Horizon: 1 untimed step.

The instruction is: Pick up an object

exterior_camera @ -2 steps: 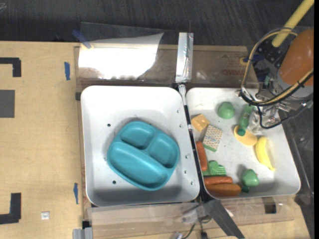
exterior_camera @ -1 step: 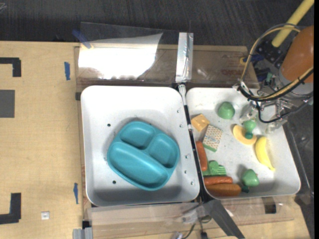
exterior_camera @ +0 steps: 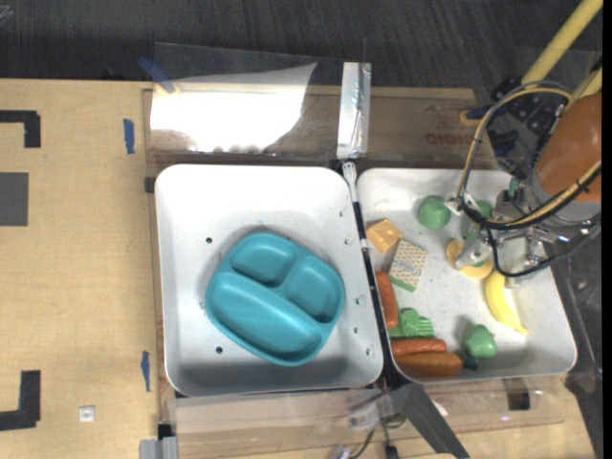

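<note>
The right white bin holds several toy foods: a green ball, an orange cheese wedge, a checkered cracker, a carrot, a green leafy piece, a red sausage, a green pepper and a yellow banana. My gripper hangs low over the upper middle of this bin, just right of the green ball. A small tan piece lies right beside it. Cables and the wrist body hide its tips.
The left white bin holds a teal divided plate. The divider between the bins runs just left of the cheese wedge. The arm's orange band and looping cables hang over the right bin's far right corner.
</note>
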Each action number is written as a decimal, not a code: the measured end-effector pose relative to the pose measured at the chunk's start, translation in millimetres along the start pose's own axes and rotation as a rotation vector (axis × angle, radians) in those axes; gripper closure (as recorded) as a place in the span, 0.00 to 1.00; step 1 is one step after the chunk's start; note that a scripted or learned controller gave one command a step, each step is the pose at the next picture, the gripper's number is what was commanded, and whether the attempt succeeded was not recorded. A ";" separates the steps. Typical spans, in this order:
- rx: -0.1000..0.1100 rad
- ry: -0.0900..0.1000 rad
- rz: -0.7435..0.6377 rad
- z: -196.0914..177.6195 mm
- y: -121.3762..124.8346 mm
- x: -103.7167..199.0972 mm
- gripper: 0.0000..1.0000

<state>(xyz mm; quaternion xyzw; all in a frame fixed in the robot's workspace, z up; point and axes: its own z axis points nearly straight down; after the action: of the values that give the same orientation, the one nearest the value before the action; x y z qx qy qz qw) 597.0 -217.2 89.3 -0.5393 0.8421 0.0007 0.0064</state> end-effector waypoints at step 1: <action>-0.003 0.001 -0.042 0.3 60.0 26.7 0.00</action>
<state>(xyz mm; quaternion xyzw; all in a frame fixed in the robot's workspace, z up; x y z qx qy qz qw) 531.3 -216.4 88.4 -0.5567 0.8307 0.0016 0.0054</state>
